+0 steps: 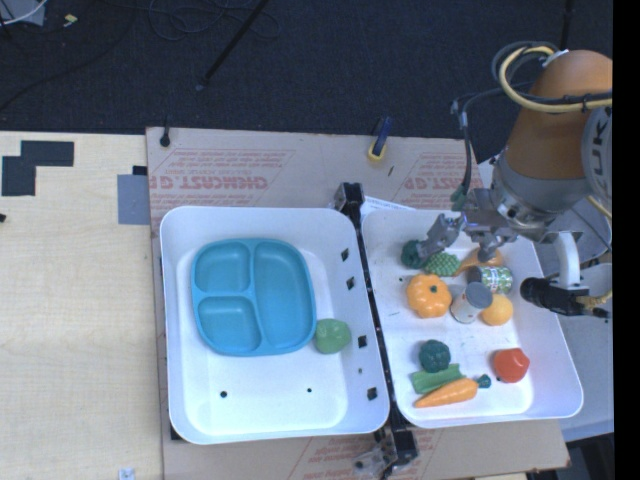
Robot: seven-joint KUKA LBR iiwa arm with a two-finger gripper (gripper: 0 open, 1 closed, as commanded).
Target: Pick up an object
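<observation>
Gripper poised over the right bin, fingers spread, nothing between them. Note the green knobbly toy lying just below the left finger, beside the orange pumpkin; you need only descend slightly leftward.

Cardboard sheet bears upside-down red print, unreadable.

The arm is seen entering from the right, its orange band uppermost and the grey wrist below it. The gripper is lowered over the upper part of the right-hand side, with its two fingers spread apart and angled downward-left.
</observation>
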